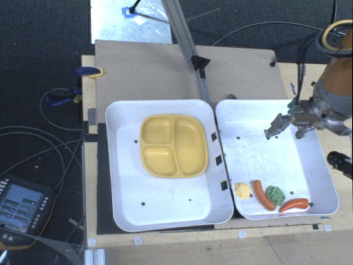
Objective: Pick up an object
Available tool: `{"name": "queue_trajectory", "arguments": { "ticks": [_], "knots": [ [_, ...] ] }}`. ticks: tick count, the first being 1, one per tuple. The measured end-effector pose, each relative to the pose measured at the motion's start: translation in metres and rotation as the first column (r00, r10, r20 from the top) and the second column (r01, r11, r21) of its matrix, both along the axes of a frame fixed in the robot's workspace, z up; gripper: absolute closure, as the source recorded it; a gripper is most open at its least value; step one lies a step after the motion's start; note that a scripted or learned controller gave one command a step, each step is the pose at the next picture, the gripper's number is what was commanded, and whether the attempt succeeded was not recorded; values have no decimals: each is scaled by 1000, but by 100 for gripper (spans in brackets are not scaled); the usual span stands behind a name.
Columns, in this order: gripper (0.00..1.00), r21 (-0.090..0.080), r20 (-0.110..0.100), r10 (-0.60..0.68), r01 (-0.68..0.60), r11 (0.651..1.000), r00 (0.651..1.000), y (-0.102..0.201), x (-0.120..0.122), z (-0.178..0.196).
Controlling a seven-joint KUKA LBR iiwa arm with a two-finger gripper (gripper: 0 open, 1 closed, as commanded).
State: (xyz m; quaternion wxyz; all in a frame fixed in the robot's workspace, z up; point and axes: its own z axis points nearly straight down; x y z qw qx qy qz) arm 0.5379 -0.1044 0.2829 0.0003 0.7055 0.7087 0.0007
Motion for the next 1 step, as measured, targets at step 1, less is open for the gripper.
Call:
{"name": "queue_trajectory", "arguments": {
  "ticks": [1],
  "knots": [
    [0,0,1,-2,2,1000,1000,0,0,0]
  ]
}}
